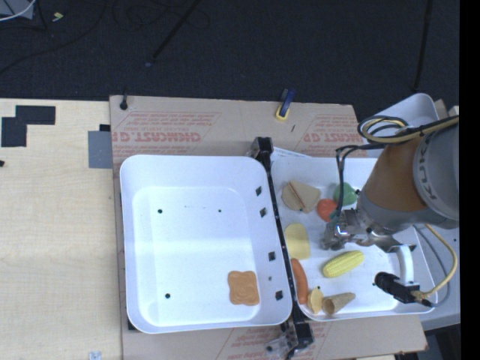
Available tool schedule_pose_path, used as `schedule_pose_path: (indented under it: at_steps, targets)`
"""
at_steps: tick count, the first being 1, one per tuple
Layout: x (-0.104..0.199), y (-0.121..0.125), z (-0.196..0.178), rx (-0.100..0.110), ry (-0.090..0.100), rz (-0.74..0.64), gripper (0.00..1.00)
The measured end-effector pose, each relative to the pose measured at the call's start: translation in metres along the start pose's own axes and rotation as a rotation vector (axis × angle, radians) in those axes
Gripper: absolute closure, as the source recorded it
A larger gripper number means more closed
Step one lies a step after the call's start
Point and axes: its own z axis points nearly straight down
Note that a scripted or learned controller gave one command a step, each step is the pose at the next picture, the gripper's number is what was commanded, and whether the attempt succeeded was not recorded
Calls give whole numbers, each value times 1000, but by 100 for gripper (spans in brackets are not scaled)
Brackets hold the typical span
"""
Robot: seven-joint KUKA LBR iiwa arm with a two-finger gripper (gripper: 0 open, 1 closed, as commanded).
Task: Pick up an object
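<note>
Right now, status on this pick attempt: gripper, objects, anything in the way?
Gripper low in right bin, above corn cob. Nothing seen held. Tomato, yellow block crowd close. Waffle alone in left bin.

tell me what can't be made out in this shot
- Gripper, camera view: the wrist blocks its underside, so a grasp can't be judged.
- Green object: partly behind the arm; identity unclear.
- Red object: small, partly covered.
- Right bin: far side hidden by the arm.
</note>
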Motion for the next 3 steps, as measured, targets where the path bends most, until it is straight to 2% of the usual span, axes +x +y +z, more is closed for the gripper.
schedule_pose_path:
  at_steps: [1, 2, 3]
  targets:
    - [-1, 2, 0, -2, -1, 1, 0]
    - [-67, -59, 0, 1, 0, 4, 0]
    - [-84, -13, 0, -5, -2, -2, 0]
